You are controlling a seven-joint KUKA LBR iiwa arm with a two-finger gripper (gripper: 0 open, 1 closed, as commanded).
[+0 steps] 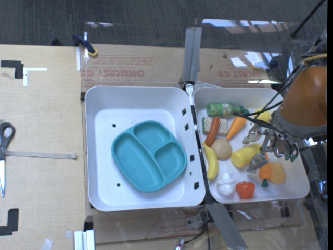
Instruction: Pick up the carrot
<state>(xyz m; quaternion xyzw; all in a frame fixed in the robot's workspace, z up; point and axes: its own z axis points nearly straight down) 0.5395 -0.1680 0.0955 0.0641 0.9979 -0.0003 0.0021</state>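
From where I stood, the carrot (236,126) lay in the right bin (296,191), toward its upper middle, slanting from about one o'clock down to seven, its pointed end aimed at the round beige potato-like piece (222,149). It sat crowded: a green bottle (225,109) just above it at twelve o'clock, a reddish sausage (212,132) and a checkered waffle-like block (217,125) at nine o'clock, and a yellow pepper-shaped toy (243,155) below at five o'clock. The gripper (264,149) hung low over the bin at about four o'clock from the carrot, near the yellow piece and an orange fruit (274,173), and I could not tell how it was set among the cables. The carrot looked like a toy of moulded plastic, so I judged it light, stiff and rather slick, unlikely to be hurt by a squeeze but apt to squirt out along its taper. The best hold seemed across the thick upper half, jaws square to its long axis, where the sides ran closer to parallel and the neighbours stood a little apart. The left bin (99,191) held a teal divided plate (149,155).
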